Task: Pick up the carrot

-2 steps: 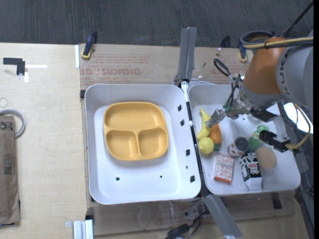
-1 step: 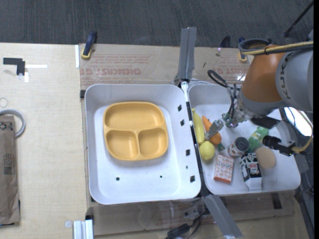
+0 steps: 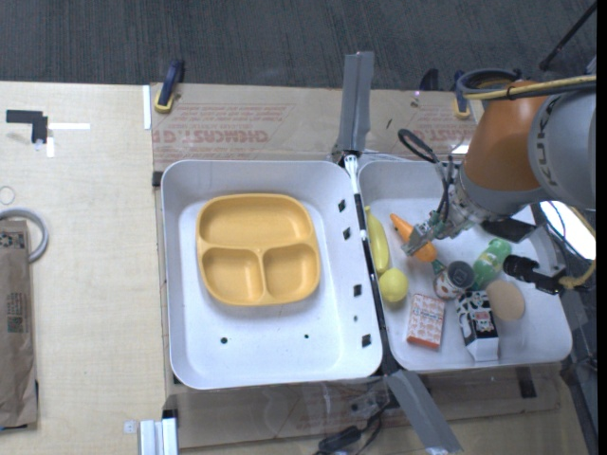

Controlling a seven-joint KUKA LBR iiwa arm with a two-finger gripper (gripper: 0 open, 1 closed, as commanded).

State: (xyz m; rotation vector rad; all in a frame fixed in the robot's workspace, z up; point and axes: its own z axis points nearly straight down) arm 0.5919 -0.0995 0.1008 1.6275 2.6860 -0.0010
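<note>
A: Where is the carrot (image 3: 410, 231)?

B: In the right bin (image 3: 531, 354), near its upper left part, lying aslant with its narrow end toward the divider. The end effector (image 3: 424, 235) sits right on its thicker end, so I judge a grasp is being tried there, where there is most to pinch.

A: Does it have the carrot?

B: I cannot tell. The tip is small and tangled with the orange of the carrot; open, closed or gripping, the view does not settle it.

A: Why come in at that angle?

B: The arm (image 3: 517, 150) reaches from the right, and the carrot has clear floor on that side. To its left lie one banana (image 3: 378, 242) and one lemon (image 3: 393, 285), just beside the bin wall, so that side is crowded.

A: What else is in that bin?

B: One small orange box (image 3: 426, 322), one little carton (image 3: 479, 328), one green bottle (image 3: 490, 260), one tan egg-like thing (image 3: 506, 301), and one dark round-capped item (image 3: 457, 276) I can't name. One carrot only.

A: And the left bin (image 3: 180, 254)?

B: One yellow divided plate (image 3: 258, 249), three compartments, sitting flat, probably a target for other tasks. Two bins on the table (image 3: 76, 254) in all.
</note>
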